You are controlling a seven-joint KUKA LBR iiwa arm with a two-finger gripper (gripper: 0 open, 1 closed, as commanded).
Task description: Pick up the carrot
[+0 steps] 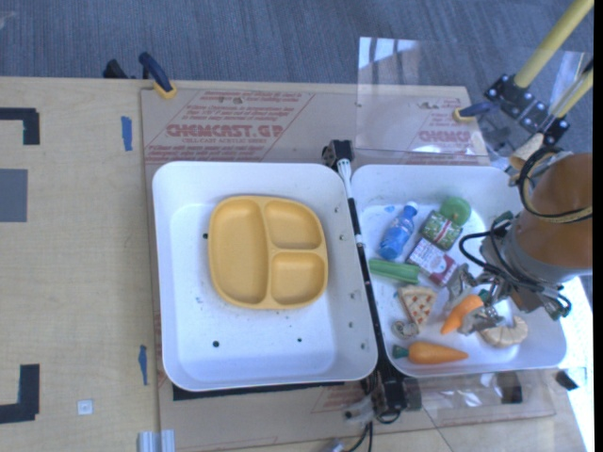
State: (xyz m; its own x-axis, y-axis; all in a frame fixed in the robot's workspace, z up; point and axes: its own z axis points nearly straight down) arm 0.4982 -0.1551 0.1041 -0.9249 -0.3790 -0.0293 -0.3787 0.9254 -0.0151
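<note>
Two orange carrots lie in the right bin (556,347). The larger carrot (438,352), with a green end, rests flat near the bin's front wall. A smaller carrot (457,314) sits tilted just above it, its upper end right under my gripper (476,299). The gripper hangs low over the right part of this bin, touching or nearly touching the smaller carrot. The arm's orange band (561,215) rises behind it and hides the bin's right side.
Also in the right bin are a blue bottle (398,232), a green round item (455,209), a green-red packet (435,234), a green stick (394,271), a pizza slice toy (415,303) and a pale lump (504,331). The left bin (188,347) holds a yellow divided plate (267,251).
</note>
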